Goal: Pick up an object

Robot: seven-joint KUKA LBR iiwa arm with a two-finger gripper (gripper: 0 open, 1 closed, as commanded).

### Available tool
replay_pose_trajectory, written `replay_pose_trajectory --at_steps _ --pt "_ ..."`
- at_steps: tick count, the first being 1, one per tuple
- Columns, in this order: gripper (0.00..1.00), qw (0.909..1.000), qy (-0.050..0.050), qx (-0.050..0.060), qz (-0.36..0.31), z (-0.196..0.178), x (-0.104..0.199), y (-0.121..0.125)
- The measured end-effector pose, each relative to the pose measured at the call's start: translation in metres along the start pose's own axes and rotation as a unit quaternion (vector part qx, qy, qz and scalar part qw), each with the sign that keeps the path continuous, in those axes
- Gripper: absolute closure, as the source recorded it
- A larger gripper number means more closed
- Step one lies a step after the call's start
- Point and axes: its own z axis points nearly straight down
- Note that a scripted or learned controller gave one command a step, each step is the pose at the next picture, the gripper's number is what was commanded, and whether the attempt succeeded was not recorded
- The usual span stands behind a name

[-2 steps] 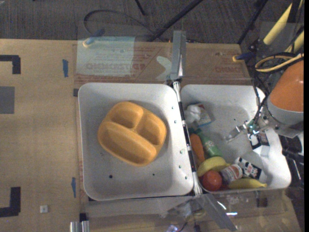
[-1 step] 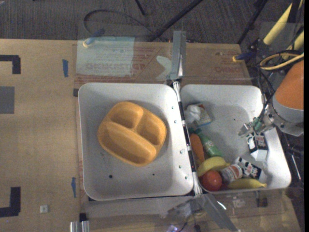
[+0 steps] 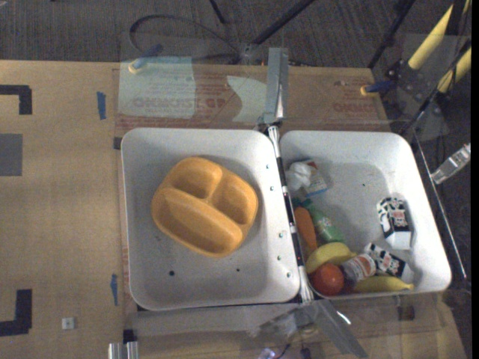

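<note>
The left bin (image 3: 142,163) holds an orange divided plate (image 3: 204,205), lying tilted toward the middle. The right bin (image 3: 359,155) has its objects crowded along its left wall and front edge: a white crumpled packet (image 3: 305,176), a green bottle (image 3: 323,223), an orange carrot (image 3: 304,229), a yellow banana (image 3: 328,256), a red tomato (image 3: 328,279), a small jar (image 3: 361,267) and a second banana (image 3: 383,283). Two black-and-white cartons lie at the right, one (image 3: 395,221) near the wall and one (image 3: 386,260) toward the front.
The bins sit side by side on a brown cardboard-covered bench (image 3: 60,200) with blue tape marks. A clear plastic sheet (image 3: 187,92) lies behind the left bin. Tripod legs and dark floor (image 3: 299,13) run along the back.
</note>
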Motion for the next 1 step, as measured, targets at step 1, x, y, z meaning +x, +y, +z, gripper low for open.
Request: replay_pose_trajectory --at_steps 1 --pt "1.0 0.9755 0.003 0.001 -0.22 0.028 0.0136 -0.0261"
